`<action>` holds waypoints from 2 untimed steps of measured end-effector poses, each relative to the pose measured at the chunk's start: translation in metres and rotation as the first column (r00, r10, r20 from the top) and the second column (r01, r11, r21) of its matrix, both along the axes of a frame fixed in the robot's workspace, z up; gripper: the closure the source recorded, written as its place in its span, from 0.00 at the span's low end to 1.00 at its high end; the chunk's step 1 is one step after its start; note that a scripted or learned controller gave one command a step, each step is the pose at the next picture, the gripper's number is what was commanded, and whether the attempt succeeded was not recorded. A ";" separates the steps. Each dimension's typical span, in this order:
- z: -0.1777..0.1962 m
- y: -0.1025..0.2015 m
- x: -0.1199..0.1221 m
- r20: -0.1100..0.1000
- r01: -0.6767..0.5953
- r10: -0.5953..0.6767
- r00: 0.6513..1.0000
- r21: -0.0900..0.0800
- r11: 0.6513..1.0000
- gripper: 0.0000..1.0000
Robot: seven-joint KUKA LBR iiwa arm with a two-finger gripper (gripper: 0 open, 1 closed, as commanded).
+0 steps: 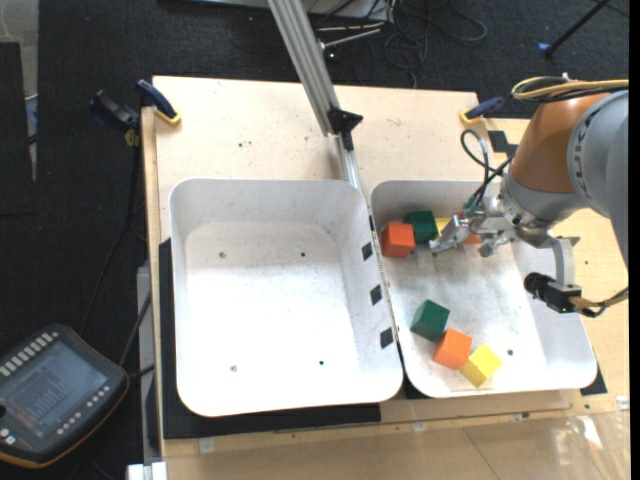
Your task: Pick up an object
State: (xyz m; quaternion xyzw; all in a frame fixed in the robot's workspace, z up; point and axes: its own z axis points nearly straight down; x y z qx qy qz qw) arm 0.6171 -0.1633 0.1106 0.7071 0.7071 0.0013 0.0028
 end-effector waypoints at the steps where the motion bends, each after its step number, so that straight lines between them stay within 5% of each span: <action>1: 0.008 0.000 0.000 -0.002 0.001 -0.001 1.000 0.001 1.000 1.00; 2: 0.053 -0.006 0.001 0.001 0.000 0.000 1.000 0.000 1.000 1.00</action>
